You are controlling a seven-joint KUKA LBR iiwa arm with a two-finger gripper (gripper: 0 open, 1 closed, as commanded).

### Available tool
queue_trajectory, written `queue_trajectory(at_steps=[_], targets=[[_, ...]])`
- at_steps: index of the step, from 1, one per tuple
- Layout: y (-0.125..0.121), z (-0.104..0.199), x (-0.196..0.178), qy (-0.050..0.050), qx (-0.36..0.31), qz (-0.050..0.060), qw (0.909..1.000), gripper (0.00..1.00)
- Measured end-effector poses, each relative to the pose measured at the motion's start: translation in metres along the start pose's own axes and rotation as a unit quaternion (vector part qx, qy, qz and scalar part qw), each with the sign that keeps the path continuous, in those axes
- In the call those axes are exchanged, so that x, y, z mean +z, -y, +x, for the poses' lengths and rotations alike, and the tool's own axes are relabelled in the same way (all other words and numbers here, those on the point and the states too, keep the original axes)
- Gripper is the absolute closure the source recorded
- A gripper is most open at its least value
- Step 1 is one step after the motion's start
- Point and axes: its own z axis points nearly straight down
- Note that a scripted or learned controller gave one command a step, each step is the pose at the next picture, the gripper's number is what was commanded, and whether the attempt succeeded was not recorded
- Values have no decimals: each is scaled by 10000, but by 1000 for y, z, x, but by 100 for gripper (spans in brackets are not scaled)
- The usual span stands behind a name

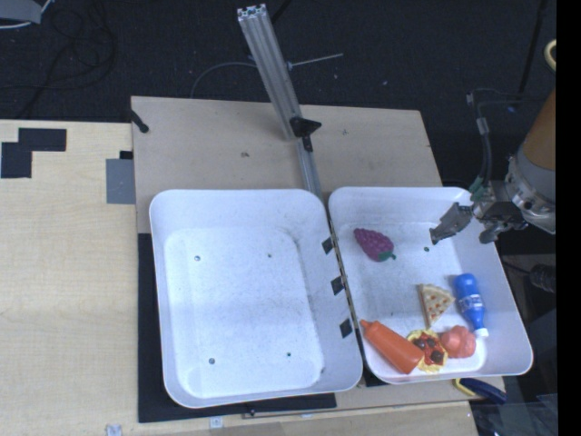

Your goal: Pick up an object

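Objects for picking all lie in the right bin (413, 203): purple grapes (373, 242) left of the fingers, a blue bottle (468, 302) and pizza slice (435, 302) just below them. The gripper (470, 222) hovers with fingers spread wide, holding nothing, likely poised to descend.

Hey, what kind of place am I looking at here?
Probably a robotics lab bench: a gripper over two white bins, toy food such as grapes and a carrot, and loose cables on the floor.

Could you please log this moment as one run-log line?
gripper: open, above right bin | holding: nothing | nearest: grapes | stage: approach
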Motion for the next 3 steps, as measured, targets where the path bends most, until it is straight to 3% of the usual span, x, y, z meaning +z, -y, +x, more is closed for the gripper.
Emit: queue_trajectory(at_steps=[3], targets=[[-5, -4, 133, -5, -2, 19, 10000, 0]])
